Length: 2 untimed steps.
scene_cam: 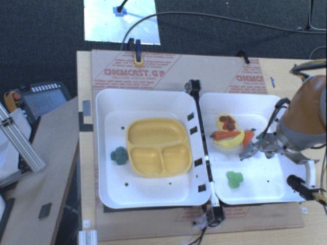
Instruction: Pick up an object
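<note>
Right bin, near edge: small light-green broccoli-shaped plastic toy [234, 179] lying on the bare floor of the shallow white right-hand bin [265, 194], below and left of the gripper, apart from it.
Gripper: two-finger metal gripper [249, 151] on the grey arm with orange band [308, 111], low over the right bin's middle; open or closed cannot be told; nothing seen between its tips.
Nearest things: small orange carrot-shaped toy [248, 137] just above the gripper tip, close to or touching it; cannot tell which.
Further left: yellow banana-shaped toy [229, 140] with a red-orange chilli-like piece [222, 135] lying on it; round yellow pizza-like toy with red spots [226, 121] just behind.
Open room: bare floor along the right bin's near half around the green toy.
Divider: black clips along the shared rim between the bins [197, 131].
Left bin: yellow three-compartment plastic tray [157, 146] in the centre of the shallow white left-hand bin [112, 111]; dark green broccoli-shaped toy [119, 155] just beside its left edge.
Far edge: brown cardboard sheet with red print [168, 68] beneath both bins.
</note>
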Each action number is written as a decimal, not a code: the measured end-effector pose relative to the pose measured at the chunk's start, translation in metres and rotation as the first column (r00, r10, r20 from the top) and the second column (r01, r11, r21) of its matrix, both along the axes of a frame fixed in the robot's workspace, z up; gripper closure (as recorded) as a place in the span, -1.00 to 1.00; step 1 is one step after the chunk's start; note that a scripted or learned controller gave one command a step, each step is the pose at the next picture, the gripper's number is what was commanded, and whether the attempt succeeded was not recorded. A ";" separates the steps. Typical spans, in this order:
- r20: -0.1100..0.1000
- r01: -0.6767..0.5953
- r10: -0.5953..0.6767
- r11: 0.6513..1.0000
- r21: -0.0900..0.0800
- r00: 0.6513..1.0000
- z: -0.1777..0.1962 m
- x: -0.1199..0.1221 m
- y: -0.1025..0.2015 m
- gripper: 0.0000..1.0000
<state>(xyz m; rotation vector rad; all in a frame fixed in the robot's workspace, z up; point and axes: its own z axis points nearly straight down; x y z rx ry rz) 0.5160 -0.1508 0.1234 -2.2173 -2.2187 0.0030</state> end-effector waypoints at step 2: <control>0.009 0.000 0.000 1.000 -0.003 1.000 -0.028 0.002 0.000 1.00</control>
